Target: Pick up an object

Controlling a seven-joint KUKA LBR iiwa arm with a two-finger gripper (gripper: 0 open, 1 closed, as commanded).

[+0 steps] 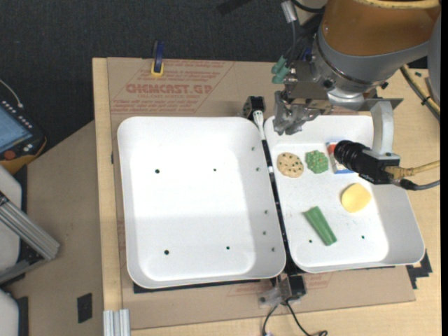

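Seen from above at a slant: a worktop [182, 82] covered with brown cardboard printed in red letters, dark carpet behind and to the left of it. A blue and yellow clamp [158, 60] pinned at the cardboard's far edge. Two shallow white bins side by side on the cardboard: left bin [192, 201] showing four small dark holes, right bin [392, 240] holding the loose things. In the right bin, a round speckled cookie [289, 164] near the dividing edge, a knobbly green piece [317, 161] just beside it, a yellow lump [355, 197] farther right, and a long green stick [320, 225] lying at a slant toward the near side. Something red and blue [341, 165] tucked partly behind a black camera-like part of the arm. Gripper [287, 122] hanging over the far left corner of the right bin, nothing visibly between its fingers; cannot tell whether open or closed. Grey metal rails [24, 226] at the left edge.
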